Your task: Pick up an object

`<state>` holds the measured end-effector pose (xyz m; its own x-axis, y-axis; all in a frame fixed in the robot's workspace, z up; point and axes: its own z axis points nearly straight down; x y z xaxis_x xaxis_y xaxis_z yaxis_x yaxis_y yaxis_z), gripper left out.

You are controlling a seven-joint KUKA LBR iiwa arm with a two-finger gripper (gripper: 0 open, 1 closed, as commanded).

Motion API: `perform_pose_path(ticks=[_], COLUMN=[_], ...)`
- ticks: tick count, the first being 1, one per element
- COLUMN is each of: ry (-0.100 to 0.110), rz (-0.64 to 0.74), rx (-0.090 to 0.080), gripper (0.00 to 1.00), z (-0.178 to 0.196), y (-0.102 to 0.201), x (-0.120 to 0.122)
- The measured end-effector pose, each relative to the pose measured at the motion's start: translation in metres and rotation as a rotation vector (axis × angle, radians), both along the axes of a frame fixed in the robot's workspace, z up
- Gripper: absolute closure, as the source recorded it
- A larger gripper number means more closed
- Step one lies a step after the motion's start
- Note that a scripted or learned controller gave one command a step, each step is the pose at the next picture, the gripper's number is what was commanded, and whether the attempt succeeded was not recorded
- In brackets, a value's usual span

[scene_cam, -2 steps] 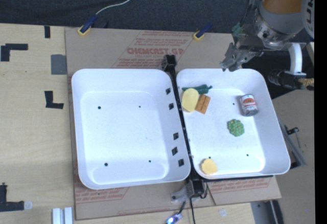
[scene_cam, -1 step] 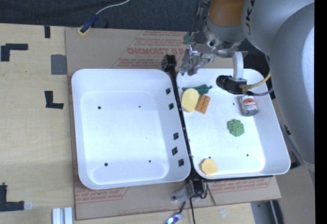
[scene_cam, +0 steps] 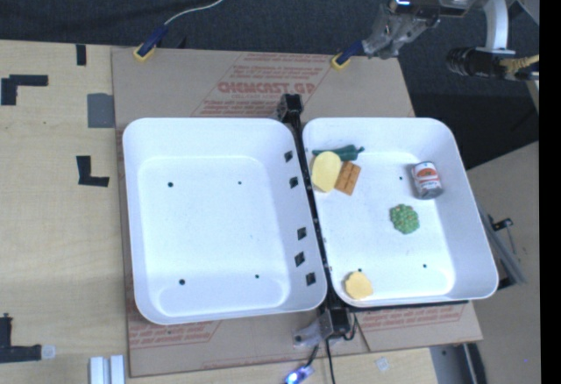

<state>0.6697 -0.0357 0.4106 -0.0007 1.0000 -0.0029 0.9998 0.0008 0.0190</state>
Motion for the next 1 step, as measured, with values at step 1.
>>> perform_pose_path(ticks=[1], ry=[0.029], rz=[0.008], rx=[0.005], gripper=[1.0], z=[-0.0965], y=[0.088], x=[-0.0028])
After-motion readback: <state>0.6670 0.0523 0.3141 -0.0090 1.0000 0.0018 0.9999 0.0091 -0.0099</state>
